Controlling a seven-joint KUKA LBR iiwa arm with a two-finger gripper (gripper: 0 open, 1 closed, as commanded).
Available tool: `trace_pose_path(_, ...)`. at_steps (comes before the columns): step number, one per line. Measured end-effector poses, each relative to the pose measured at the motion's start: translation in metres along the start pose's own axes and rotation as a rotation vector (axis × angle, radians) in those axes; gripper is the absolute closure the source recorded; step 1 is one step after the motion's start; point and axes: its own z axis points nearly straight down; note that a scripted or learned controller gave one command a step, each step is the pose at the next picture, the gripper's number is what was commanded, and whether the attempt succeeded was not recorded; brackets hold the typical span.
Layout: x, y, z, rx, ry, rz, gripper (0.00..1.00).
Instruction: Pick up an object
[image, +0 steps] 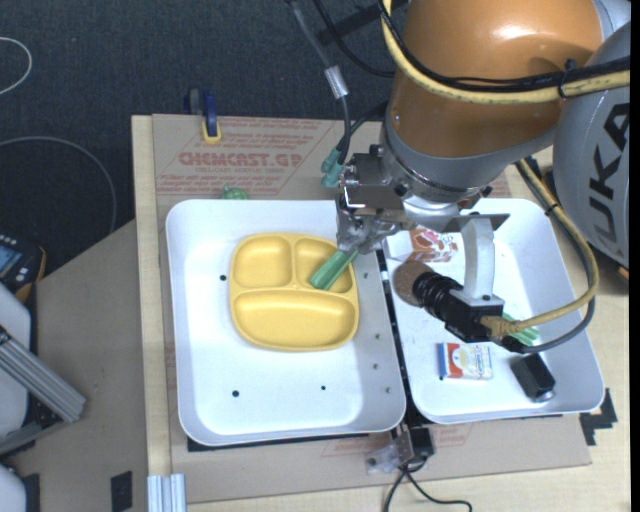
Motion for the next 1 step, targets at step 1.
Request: trace_pose_path(1, 0.0738, 0.028, -0.012, 0.003, -0.001, -0.001, 1.0)
